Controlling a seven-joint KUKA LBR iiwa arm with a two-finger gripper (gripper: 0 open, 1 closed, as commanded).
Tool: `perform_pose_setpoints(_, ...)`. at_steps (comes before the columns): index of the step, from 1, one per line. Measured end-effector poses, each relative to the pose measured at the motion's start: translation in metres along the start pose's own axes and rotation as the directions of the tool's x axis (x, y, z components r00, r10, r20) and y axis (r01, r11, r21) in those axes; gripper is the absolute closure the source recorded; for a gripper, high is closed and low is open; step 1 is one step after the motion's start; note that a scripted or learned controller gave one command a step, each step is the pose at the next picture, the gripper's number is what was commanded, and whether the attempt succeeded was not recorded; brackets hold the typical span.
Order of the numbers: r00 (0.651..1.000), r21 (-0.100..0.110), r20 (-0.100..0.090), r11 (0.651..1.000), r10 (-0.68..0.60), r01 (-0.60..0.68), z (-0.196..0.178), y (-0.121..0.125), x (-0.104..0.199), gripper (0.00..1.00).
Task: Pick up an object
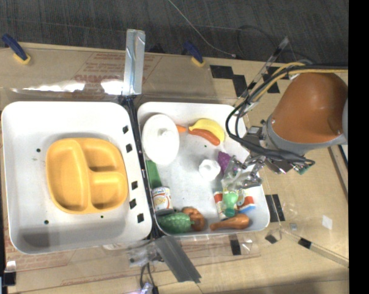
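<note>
Two white bins (19, 164): one yellow tray (86, 175), one labelled jar (161, 199), unreadable; pincer (242, 176) state unclear.

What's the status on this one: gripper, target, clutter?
Gripper low in right bin, over cluttered toys. Nothing visibly held. Yellow divided tray alone in left bin.

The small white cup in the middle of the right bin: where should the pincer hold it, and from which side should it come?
Probably from straight above, closing on opposite sides of the small white cup. It seems to stand alone on bare bin floor, apart from the white bowl and the purple item, so its sides look free. The pincer is already nearby, to its right.
</note>
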State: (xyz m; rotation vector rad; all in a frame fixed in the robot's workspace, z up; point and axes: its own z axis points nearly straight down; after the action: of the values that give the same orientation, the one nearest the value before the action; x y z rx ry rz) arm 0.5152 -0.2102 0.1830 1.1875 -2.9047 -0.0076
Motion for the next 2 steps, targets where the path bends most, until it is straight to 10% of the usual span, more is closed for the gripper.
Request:
perform_pose_setpoints(1, 0.988, 0.009, 0.006, 0.988, 0.155, -0.155, -0.060, -0.008, -0.057, 1.00)
perform_pose_setpoints(2, 1.000, 0.008, 0.005, 1.000, 0.016, -0.016, -0.028, -0.032, -0.078, 1.00)
